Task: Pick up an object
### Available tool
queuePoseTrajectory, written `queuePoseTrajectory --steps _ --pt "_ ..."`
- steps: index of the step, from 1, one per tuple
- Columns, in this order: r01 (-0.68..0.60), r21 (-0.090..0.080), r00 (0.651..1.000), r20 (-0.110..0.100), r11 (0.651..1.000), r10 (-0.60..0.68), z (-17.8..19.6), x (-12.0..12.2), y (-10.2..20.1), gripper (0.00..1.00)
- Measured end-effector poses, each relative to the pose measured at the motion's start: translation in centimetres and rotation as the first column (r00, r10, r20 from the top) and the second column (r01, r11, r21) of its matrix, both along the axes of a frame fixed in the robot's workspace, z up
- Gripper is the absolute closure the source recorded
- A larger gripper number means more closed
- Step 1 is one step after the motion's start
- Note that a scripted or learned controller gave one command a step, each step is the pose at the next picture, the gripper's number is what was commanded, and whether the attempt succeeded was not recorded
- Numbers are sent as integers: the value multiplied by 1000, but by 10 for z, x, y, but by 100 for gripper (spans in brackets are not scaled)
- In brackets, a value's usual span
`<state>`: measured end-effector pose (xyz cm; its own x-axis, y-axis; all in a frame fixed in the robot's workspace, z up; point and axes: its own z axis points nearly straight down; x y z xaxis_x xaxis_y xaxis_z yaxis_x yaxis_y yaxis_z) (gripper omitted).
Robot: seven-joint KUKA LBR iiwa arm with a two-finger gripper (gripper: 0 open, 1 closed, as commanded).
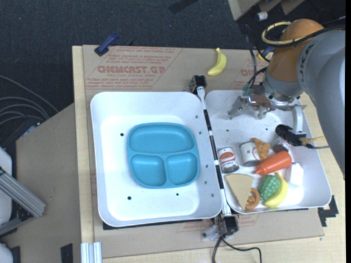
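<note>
My gripper [253,104] hangs in the upper part of the right-hand shallow white bin [315,188], toward the upper right of the frame, under my grey wrist and orange band. I cannot tell from this slanted view what state it is in, and nothing shows in its hold.

Below it the bin floor is bare and speckled for a stretch. The things I could pick lie farther down the frame, heaped in the bin's lower half, well apart from the gripper. Nearest is a small metal can [248,152] on its side, with a second small can with a red and white label [228,159] just left of it, close to the wall between the bins. Just right of them lies an orange plastic carrot [273,163], its long axis slanting from lower left up to the right. Beneath it sit a green bumpy toy vegetable [269,187], a yellow plastic fruit [278,197] touching it, a tan wedge-shaped slice [239,187] and a small brown pretzel-like piece [253,199].

I judge the carrot the likeliest target: it lies below and slightly right of the gripper, so I would have to come down the frame and close across its narrow width.

Outward to the left, the other shallow white bin [104,147] holds a blue divided plastic tray [162,154]. A yellow toy banana [218,64] rests on the bench above both bins.
</note>
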<state>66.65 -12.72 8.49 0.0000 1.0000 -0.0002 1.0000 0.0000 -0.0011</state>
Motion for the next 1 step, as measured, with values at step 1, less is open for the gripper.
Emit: queuePoseTrajectory --steps 1 --pt "0 -1 1000 1 1000 0 0 0 -4 0"
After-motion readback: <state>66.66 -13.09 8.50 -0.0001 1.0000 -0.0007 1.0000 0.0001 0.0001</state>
